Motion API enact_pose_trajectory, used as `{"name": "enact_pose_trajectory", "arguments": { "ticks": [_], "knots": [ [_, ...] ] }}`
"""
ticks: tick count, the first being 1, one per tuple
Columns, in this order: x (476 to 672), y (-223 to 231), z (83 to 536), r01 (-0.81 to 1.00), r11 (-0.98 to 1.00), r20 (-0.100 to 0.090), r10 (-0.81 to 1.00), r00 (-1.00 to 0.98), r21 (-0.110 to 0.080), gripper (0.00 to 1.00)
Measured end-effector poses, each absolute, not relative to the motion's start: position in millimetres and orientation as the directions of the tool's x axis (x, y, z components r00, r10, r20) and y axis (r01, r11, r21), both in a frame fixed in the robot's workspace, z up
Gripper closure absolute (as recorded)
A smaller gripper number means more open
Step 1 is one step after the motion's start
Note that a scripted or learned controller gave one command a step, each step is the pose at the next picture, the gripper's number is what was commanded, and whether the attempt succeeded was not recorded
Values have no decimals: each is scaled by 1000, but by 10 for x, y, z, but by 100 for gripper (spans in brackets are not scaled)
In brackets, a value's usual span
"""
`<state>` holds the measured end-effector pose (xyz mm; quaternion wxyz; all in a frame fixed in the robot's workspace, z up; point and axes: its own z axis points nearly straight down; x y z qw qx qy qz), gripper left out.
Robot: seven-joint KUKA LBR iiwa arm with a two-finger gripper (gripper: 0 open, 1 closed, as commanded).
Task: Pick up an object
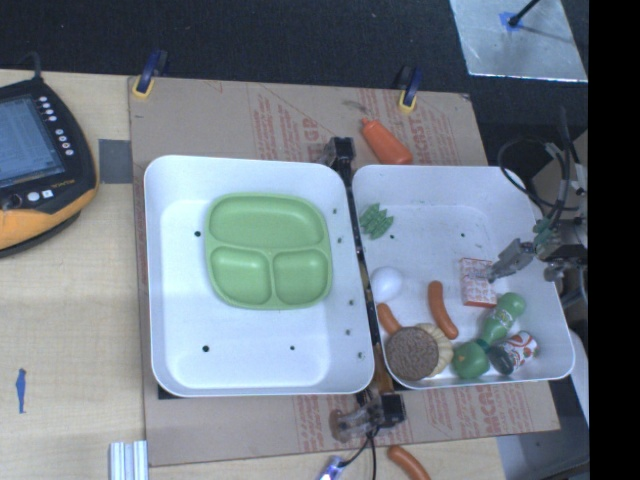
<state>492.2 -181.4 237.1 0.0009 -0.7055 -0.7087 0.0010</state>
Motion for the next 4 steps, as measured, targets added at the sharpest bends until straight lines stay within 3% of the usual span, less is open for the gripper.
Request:
{"name": "enact_pose_trajectory", "arguments": {
  "ticks": [1,2,3,4],
  "knots": [
    [5317,-1408,1781,1000,7,0,1000,-7,-5,0],
    [5197,-1292,908,1000,6,0,1000,-6,-6,0],
    [5201,-1306,1013,1000,10,-3,1000,-10,-6,100],
    [5437,-542,1923,1000,6,1,1000,-6,-1,100]
  ]
}}
